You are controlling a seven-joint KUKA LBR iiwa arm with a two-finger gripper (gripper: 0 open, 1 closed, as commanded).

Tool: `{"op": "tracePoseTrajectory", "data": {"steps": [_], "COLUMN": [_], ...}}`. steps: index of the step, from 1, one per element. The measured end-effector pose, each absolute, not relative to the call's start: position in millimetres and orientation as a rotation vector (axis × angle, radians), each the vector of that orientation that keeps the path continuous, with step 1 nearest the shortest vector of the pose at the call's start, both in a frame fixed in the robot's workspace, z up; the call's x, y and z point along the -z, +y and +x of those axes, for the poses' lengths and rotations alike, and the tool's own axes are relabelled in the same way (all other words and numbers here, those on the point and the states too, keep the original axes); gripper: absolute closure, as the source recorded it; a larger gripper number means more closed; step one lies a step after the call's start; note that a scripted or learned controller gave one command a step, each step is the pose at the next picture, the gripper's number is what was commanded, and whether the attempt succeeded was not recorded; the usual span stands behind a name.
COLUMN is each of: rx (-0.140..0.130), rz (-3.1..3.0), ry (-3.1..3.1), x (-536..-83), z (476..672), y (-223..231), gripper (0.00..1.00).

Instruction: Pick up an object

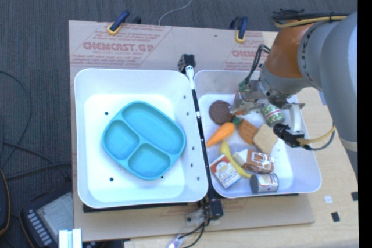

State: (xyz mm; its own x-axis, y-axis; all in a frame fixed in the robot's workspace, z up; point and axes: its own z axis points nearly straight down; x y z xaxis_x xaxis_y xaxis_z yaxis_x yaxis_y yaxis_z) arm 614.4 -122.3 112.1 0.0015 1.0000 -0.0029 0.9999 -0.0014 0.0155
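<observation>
Pincer point(247, 106): low in the upper middle of the right bin, hanging from the grey arm with the orange band that comes in from the frame's right. Whether it is open or closed cannot be told; metal parts and cables crowd the spot. Nothing can be seen held in it.
Nearest things: brown round cookie point(220, 111) just left of the pincer; carrot point(221, 133) just below it, lying at a slant; small green-labelled can point(272, 115) just to the right, partly under the wrist.
Further out: slice of bread point(264, 139) and an orange-brown piece beside it; banana point(233, 160), red-and-white packet point(225, 174), brown packet point(260, 161) and a second can point(265, 183) toward the lower part of the same bin.
Right bin point(307, 177): white, holds all the loose things.
Left bin point(87, 125): holds a blue divided plate point(143, 139), well apart from the pincer.
Step in hand: reach-down onto a target, probably the cookie or the carrot; no lift yet, by the look of it.
Next move calls for: closing squarely on one thing alone, then rising straight; the neighbours sit close and a grab may slip or catch two.
</observation>
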Motion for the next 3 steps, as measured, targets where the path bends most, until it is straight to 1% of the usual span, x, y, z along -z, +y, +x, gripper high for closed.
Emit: {"op": "tracePoseTrajectory", "data": {"steps": [1,3], "rx": [0.001,0.001], "rz": [2.220,2.220], "ry": [2.224,2.226], "x": [-184,-203], "z": [548.6,549.0], "y": [-73,-73], "gripper": [1.00,1.00]}}
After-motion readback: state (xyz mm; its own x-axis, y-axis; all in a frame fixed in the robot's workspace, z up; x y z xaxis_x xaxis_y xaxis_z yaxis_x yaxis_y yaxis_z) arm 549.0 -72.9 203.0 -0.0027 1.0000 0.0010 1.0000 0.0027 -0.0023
